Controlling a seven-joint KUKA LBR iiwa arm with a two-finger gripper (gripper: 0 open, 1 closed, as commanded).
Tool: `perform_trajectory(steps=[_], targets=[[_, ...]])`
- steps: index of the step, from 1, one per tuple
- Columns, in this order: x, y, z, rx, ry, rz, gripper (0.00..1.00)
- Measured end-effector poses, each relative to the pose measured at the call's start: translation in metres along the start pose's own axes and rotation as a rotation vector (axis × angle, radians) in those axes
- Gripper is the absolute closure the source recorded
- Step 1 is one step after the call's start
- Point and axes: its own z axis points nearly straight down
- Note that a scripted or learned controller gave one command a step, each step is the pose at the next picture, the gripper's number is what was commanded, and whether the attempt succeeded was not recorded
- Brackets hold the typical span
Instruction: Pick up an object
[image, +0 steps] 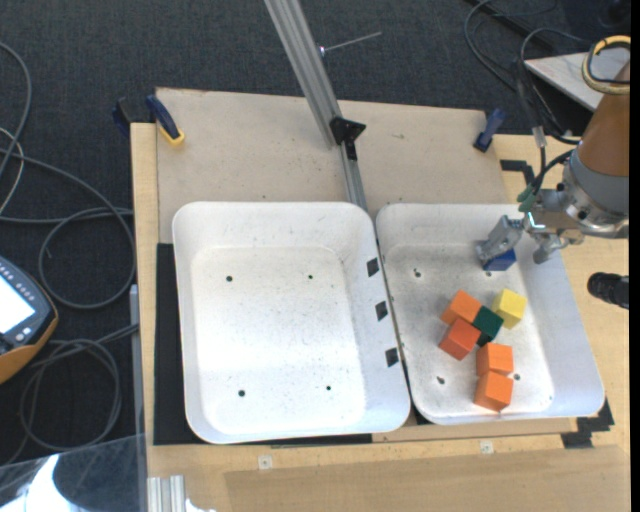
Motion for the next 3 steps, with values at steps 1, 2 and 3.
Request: perform_trajectory(steps=[1,2,3], targets=[[0.000,0.001,-0.003,-0.006,-0.001,-0.001,0.00],[-0.001,-0.003,0.040,0.000,-0.001,0.000,0.00],[-0.007,-0.006,0.085,0.000,-0.001,0.001,0.00]])
